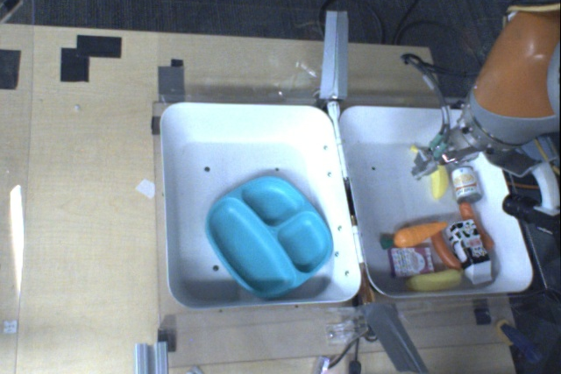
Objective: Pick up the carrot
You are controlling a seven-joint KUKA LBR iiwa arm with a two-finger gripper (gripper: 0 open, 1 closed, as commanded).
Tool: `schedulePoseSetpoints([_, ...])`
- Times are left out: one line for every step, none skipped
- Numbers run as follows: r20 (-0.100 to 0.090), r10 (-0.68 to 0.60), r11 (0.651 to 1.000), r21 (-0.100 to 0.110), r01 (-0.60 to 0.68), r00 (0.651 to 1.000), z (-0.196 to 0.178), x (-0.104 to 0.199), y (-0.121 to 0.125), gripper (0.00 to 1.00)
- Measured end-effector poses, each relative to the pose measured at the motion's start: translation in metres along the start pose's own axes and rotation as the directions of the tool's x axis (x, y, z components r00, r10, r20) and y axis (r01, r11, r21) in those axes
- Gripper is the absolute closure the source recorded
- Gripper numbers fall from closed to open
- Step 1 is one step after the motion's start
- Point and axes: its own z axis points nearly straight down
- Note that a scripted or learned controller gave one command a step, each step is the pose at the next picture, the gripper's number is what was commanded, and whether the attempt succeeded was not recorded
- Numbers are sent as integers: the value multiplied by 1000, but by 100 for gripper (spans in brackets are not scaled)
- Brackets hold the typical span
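The arm (526, 74) is cut off by the frame's right edge. Gripper (436, 155) finger state is too small to determine. The carrot's (422, 234) right end is hidden behind a carton (467, 243).

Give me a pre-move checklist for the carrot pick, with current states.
1. Carrot located: ok. The carrot lies in the right bin, near its front.
2. Pincer over the carrot: not ok. The pincer sits further back in the bin, above a yellow item.
3. Pincer open for approach: cannot tell.
4. Room around the carrot: not ok. A small carton touches its front side, and a black-and-white carton crowds its right end.
5. Nothing in the grip: cannot tell.
6. Left bin irrelevant: ok. It holds the blue divided tray, apart from the pick.
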Motion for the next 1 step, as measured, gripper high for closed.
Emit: schedulePoseSetpoints([-3,92,996,5,-92,996,41,76,-42,100])
